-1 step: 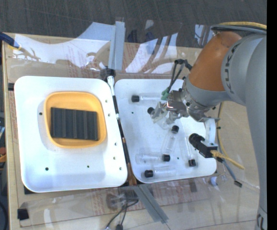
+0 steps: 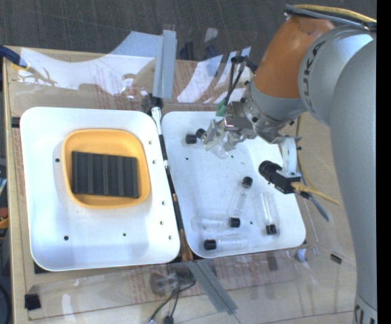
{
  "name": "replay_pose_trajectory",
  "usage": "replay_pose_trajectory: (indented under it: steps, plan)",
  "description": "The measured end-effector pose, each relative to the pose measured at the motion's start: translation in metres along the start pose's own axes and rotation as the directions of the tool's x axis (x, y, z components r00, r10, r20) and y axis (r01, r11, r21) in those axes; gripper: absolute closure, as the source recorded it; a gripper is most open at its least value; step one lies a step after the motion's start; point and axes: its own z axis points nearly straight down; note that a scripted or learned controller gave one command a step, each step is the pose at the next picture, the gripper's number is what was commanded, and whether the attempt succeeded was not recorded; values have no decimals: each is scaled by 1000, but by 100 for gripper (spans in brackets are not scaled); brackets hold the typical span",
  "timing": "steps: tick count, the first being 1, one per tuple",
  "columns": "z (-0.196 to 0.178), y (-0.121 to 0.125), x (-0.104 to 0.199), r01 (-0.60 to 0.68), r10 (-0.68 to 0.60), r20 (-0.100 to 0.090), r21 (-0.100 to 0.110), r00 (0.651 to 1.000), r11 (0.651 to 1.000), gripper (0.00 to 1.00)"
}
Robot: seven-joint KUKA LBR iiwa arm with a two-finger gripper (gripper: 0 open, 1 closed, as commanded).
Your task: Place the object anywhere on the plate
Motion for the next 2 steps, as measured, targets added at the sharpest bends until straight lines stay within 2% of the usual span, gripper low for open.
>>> replay_pose_trajectory:
  steps: [1, 2]
  plan:
    - [10, 36, 14, 159, -159, 1, 0, 987, 987, 100]
    - [10, 36, 14, 159, -159, 1, 0, 987, 987, 0]
